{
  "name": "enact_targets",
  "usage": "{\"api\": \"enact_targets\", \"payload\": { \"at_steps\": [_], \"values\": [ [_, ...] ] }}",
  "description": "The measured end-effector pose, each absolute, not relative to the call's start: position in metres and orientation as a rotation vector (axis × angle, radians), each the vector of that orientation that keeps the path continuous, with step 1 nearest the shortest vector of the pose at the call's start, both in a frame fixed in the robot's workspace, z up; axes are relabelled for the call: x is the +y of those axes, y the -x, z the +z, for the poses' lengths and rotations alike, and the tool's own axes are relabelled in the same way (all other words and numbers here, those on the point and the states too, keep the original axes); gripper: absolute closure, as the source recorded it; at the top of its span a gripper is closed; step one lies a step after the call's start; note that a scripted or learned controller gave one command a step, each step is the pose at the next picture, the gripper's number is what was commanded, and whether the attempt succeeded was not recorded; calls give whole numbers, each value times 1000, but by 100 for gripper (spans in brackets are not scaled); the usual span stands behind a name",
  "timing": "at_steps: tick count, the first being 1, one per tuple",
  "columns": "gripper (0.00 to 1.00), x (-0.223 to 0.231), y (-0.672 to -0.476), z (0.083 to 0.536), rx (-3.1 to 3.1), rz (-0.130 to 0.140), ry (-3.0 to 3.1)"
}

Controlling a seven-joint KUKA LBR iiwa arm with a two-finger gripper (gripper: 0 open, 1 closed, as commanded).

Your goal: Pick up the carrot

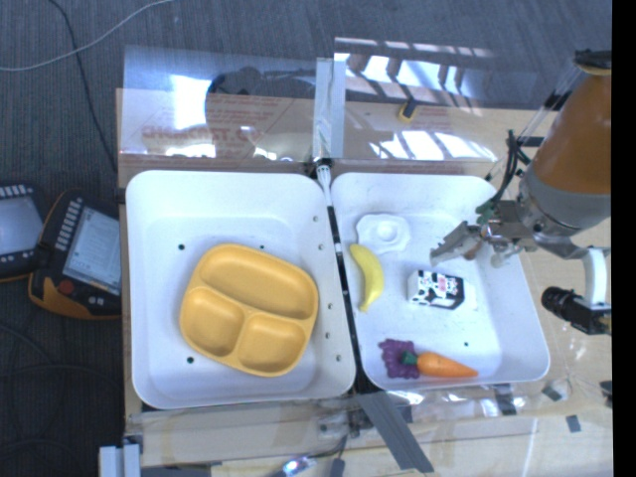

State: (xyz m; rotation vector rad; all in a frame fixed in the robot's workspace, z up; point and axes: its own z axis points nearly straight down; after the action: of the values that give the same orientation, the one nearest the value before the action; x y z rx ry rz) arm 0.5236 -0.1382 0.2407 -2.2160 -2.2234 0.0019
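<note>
Camera view has my gripper (pixel 459 248) hovering over the right bin (pixel 517 306), toward the back right of the worktop, with my fingers spread apart and nothing between them. The carrot (pixel 444 367) lies well apart from them, down at the bin's near edge, just beside the purple grapes (pixel 399 357). Its long axis runs along that edge, tip pointing right. A black-and-white carton (pixel 436 288) sits between us, so I judge I must travel toward the near edge.

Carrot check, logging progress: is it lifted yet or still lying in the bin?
Still lying flat. The carrot rests on the right bin's floor beside the purple grapes, apart from the hand.
</note>
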Motion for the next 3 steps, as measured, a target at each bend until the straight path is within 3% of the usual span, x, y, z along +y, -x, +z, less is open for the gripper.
{"api": "enact_targets", "payload": {
  "at_steps": [1,2,3],
  "values": [
    [0,-140,-483,137,-2066,3,2361],
    [0,-114,-486,90,-2087,-6,2359],
    [0,-90,-484,227,-1874,5,2523]
  ]
}}
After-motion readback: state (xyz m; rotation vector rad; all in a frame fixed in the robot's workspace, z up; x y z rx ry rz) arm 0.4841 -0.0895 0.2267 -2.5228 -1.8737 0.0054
